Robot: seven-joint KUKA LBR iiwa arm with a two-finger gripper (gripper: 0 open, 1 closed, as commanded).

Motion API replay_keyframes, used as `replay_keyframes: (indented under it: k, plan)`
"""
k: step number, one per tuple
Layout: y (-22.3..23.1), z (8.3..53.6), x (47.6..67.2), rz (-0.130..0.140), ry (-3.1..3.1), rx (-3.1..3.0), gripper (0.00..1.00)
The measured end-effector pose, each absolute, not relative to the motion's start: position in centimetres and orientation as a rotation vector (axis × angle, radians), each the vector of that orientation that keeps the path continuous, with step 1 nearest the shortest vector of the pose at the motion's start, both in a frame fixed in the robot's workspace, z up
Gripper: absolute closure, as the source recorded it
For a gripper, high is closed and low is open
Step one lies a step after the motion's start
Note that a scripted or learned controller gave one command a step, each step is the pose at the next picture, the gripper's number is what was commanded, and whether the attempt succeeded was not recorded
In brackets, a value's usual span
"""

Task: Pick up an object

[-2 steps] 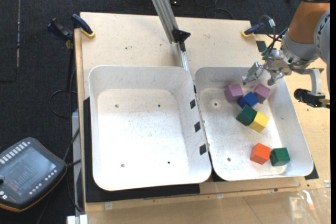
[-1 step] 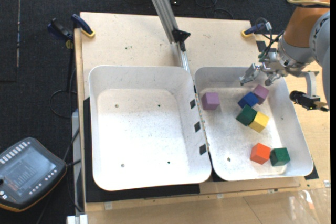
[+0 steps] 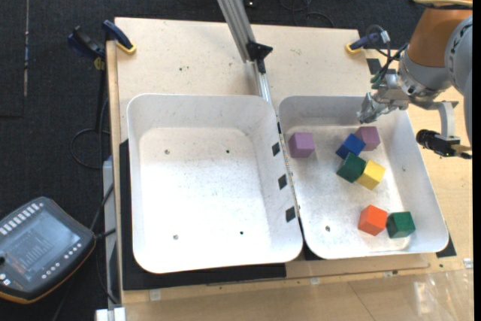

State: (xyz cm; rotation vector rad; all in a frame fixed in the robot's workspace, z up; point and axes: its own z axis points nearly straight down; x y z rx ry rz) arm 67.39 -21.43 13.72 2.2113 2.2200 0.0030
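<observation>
Now we hover the gripper [image 3: 367, 114], its opening impossible to tell, above the purple cube [image 3: 368, 137]; we should centre, then descend straight.

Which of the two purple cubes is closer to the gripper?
The purple cube at the back of the right bin, just below the gripper and touching the blue cube. The other purple cube sits alone further left.

Seven blocks are sitting below the gripper [image 3: 367, 114]: two purple blocks [image 3: 301, 144], two green blocks [image 3: 351, 168], one blue block [image 3: 349, 146], one yellow block [image 3: 371, 174], one orange block [image 3: 373, 220].
</observation>
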Motion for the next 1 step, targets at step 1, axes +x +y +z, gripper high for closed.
replay_keyframes:
  k: [1]
  plan:
    - [-20.97,18.42,68.17,0.006,2.22,2.212,1.0]
